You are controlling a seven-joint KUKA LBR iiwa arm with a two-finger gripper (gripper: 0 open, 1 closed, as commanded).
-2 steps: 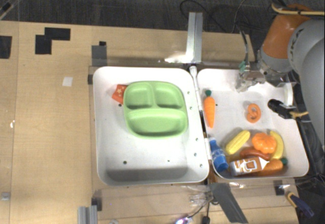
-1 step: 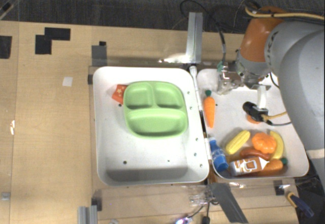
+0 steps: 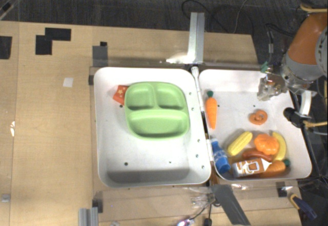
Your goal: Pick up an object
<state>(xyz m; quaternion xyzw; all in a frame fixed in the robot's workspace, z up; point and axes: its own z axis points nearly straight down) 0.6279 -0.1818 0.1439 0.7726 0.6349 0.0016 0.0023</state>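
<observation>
At the near edge of the right bin, in its near corner by the divider, lies a blue bottle, and beside it a bottle with a white and brown label on its side along the near wall. An orange piece lies against the label bottle's right end. Just behind these sit a yellow corn cob, tilted, an orange pumpkin-like toy and a yellow banana curving round it; the three are packed close together, touching or nearly so. Further in, on bare bin floor, lies a small orange ring-shaped piece, apart from the pile. A carrot with a green top lies along the left wall of this bin, its tip pointing to the near side.

In the left bin a green divided tray rests in the far half, and a small red and orange item pokes out from under its left far corner.

The gripper hangs over the far right part of the right bin, behind the ring-shaped piece and clear of it. Whether its jaws are apart or closed cannot be told, and nothing can be seen in them.
</observation>
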